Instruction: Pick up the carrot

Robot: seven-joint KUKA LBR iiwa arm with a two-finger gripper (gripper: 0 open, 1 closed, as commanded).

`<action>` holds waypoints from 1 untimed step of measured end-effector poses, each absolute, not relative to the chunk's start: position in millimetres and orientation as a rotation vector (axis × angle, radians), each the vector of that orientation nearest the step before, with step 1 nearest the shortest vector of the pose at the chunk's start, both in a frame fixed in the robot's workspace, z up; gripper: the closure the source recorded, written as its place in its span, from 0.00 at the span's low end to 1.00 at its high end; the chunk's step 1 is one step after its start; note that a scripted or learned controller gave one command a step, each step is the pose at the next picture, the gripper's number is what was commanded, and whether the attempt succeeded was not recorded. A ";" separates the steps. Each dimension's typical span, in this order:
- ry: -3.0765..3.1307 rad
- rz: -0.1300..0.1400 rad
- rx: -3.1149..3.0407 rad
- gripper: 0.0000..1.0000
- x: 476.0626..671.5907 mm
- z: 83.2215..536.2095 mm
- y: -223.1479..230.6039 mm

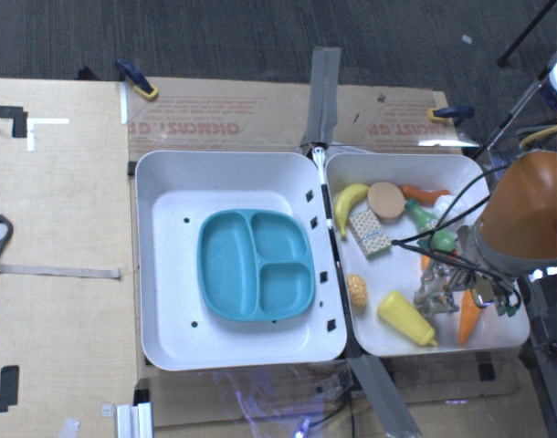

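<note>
A carrot [467, 316] is lying in the right bin [388, 339], near its lower right corner, pointing downward, just right of the hand [440, 290]. The hand is being hovered low between a yellow bottle [407, 318] and the carrot; whether it is wide or narrow cannot be told, as cables are crossing it. The carrot is probably being treated as a light, stiff, smooth plastic toy, best gripped across its thicker upper half. A teal divided plate [257, 265] is sitting in the left bin [160, 272].
</note>
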State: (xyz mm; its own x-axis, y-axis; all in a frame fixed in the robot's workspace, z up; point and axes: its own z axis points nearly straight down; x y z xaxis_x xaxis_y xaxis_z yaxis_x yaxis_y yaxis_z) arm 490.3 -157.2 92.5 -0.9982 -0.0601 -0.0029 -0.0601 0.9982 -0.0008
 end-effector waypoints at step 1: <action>3.131 -0.004 -0.097 1.00 493.2 102.5 -157.1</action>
State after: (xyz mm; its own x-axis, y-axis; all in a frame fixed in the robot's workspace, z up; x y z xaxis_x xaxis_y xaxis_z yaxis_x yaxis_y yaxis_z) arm 493.2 -157.1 102.5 -0.9980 -0.0620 -0.0089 -0.0620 0.9981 -0.0031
